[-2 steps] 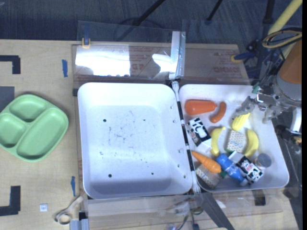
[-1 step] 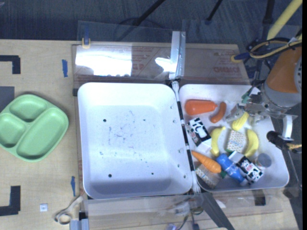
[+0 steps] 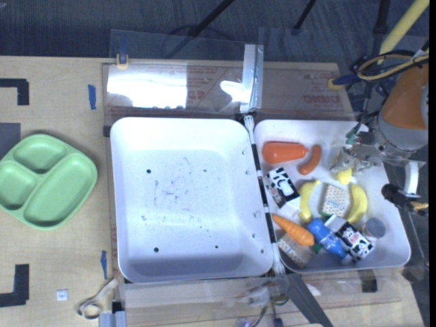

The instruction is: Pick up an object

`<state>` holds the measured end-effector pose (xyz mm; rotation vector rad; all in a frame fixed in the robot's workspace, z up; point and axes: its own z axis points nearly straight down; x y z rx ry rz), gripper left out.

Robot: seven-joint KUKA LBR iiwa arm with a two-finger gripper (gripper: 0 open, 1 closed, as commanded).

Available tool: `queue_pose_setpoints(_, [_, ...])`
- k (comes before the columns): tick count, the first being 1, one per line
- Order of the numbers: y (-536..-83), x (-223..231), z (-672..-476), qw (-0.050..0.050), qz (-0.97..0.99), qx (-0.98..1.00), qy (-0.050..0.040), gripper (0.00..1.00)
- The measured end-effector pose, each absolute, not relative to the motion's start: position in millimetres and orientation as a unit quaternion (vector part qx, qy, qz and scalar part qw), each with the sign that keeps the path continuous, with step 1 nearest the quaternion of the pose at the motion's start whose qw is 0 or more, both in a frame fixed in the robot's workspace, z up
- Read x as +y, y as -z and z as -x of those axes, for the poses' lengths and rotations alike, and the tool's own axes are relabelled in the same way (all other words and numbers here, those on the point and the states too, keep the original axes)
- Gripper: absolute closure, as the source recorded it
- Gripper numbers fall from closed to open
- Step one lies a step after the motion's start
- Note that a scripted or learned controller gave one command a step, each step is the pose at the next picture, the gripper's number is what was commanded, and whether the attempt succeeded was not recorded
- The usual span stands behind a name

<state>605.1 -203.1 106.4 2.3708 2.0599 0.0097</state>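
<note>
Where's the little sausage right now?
The sausage lies in the right bin, near its back wall, just right of the orange block.

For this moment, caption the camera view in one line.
KUKA arm's gripper poised over the toy-filled right bin beside an orange carrot; left bin alongside.

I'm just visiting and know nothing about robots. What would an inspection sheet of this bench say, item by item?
Surface: wooden bench bearing the left bin, scuffed inside, and the right bin.
Job's things: in the right bin, an orange sausage-shaped toy, small sausage, carrot, banana, blue bottle, black-and-white box, piled close together.
Clutter: green divided plate left of the bins; blue tape marks.
Grippers: gripper over the right bin's far right corner; jaws' state unclear.
Cables: yellow cable near the arm.
Surroundings: clear panel behind the bins; dark stand legs on the floor.
</note>
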Motion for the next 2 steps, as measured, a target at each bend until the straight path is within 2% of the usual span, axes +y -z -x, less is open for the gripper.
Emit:
queue_pose_setpoints(1, [-134,-214,-618.2,0.000,-0.806,0.592,-0.0003,1.00])
queue_pose_setpoints(2, [-227,-182,-618.9,0.000,-0.823,0.569,0.0001,1.00])
